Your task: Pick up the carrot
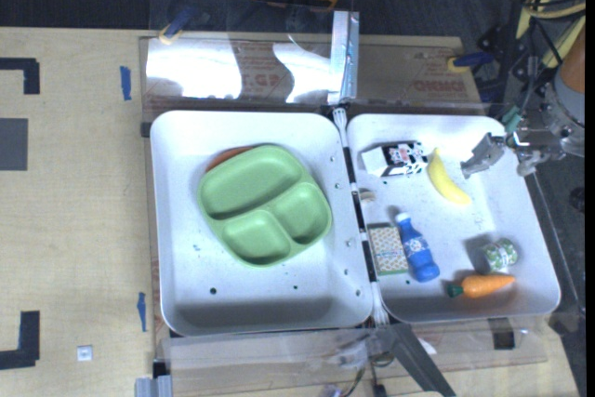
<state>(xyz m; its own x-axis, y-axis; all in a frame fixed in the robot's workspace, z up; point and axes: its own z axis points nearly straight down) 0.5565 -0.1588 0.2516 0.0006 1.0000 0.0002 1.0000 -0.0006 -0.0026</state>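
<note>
"Two bins; where's the carrot [485, 286]?"

"Right bin [535, 228], about five o'clock, by the front wall, apart from the bottle [416, 248] at its nine."

"And the gripper [503, 153]?"

"Two o'clock edge, fingers spread wide and bare, likely parked clear before reaching in."

Single fixed camera, mounted above the bench [65, 200], looking down at a slant. Far edge of the bench sits toward 12 o'clock in frame, near edge toward 6. Both white bins lie in full view: left bin [177, 293] at centre, right bin [530, 237] toward 3 o'clock. Medium range; floor visible beyond the bench at 12. Arm [558, 125] enters from 3 o'clock.
</note>
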